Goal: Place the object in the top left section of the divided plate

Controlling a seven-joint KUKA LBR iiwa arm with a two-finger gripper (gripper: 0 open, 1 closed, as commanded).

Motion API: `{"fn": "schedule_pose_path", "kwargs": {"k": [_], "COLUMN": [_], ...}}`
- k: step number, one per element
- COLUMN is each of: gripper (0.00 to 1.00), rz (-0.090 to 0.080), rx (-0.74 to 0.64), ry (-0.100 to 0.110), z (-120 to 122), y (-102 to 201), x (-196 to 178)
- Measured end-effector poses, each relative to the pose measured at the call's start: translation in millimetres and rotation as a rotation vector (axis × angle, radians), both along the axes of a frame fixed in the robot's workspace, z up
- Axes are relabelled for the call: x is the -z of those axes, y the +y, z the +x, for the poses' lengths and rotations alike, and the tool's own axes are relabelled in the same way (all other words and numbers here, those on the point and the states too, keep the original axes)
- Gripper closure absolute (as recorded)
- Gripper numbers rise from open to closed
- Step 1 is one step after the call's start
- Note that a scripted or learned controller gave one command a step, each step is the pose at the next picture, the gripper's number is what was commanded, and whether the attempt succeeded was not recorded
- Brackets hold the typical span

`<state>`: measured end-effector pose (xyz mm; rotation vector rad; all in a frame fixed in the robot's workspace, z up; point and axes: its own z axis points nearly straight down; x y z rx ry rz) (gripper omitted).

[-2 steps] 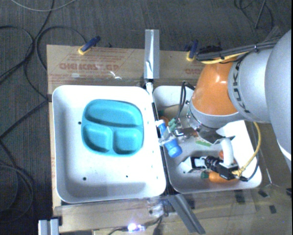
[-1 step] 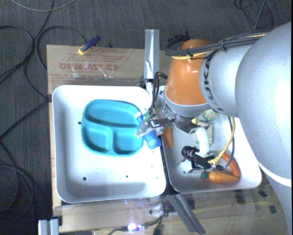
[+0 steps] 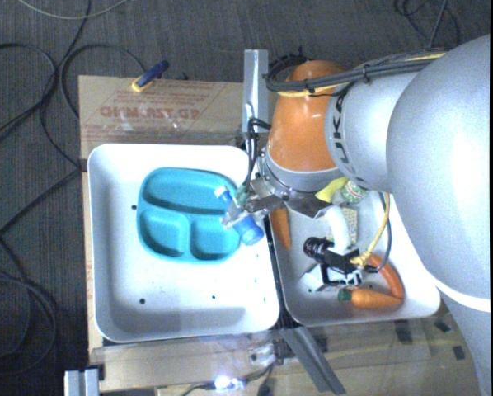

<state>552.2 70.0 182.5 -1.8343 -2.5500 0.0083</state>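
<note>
- The blue object (image 3: 249, 230) is at the divided plate's (image 3: 176, 213) 4 o'clock rim, just beside the tool (image 3: 240, 205).
- I cannot tell whether the tool is wide or narrow.

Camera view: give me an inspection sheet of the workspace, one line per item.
Surface: two white bins side by side, left bin and right bin, on a printed cardboard sheet.
Job's things: blue divided plate in the left bin; small blue object at the plate's right edge, in no section yet.
Clutter: carrots and a yellow-green item in the right bin; blue and yellow tool on the cardboard.
Grippers: pincer over the plate's right rim, next to the blue object; grip unclear.
Cables: loose cables on the floor.
Surroundings: dark carpet.
</note>
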Motion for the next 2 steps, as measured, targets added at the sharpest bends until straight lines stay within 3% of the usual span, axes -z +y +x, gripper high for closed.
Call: {"fn": "schedule_pose_path", "kwargs": {"k": [1,2], "gripper": [0.00,0.00], "rz": [0.000,0.000], "rx": [0.000,0.000], "ry": [0.000,0.000], "z": [0.1,0.1], "y": [0.0,0.0], "x": [-0.2,-0.2]}}
